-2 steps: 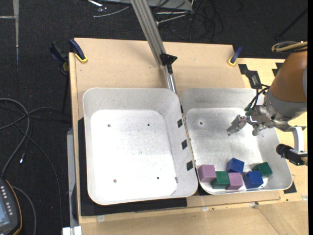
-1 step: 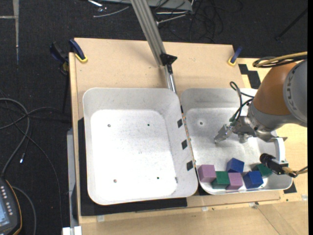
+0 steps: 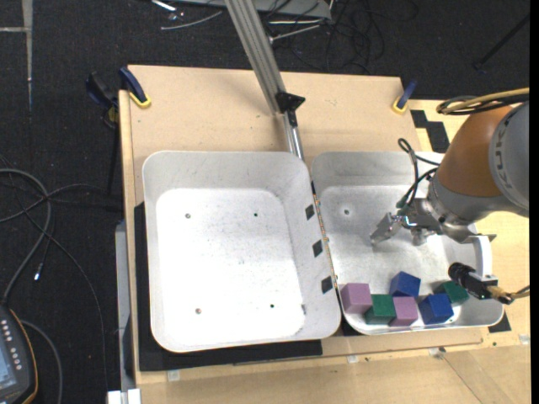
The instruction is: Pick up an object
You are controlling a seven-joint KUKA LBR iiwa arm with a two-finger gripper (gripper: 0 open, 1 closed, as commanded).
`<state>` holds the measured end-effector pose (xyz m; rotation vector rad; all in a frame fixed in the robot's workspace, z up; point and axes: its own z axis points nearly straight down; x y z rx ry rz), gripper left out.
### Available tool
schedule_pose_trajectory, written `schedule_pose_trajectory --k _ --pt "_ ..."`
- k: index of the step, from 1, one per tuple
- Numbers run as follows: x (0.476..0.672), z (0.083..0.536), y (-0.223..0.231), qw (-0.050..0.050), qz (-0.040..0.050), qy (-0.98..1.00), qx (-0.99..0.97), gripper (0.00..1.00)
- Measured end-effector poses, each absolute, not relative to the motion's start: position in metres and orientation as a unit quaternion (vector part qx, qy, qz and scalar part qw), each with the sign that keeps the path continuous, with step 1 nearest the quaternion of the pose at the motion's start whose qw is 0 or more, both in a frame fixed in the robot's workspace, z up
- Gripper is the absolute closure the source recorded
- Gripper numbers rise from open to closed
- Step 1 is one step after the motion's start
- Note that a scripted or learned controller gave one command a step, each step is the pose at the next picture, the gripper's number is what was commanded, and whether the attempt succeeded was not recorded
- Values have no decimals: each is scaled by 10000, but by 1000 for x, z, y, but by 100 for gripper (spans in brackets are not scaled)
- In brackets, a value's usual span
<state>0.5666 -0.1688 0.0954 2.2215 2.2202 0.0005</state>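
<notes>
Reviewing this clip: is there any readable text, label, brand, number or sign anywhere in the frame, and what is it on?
None can be read.
The blocks in the right bin show plain coloured faces, no print.
The black patches along the seam between the bins are unmarked tabs or tape.
The device at the lower left has a screen, too small and blurred to read.
The arm shows no legible brand.

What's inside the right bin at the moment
The right bin holds blocks bunched along its near edge: two purple, two blue and two green. The gripper hangs above them. The arm covers the bin's right side.
</notes>
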Motion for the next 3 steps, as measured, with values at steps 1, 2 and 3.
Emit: schedule_pose_trajectory --k 1,2,3 --pt "567 95 -169 4 3 7069 7073 0" --pt "567 95 -169 3 3 7069 7073 0" --pt "567 95 -169 4 4 7068 7074 0"
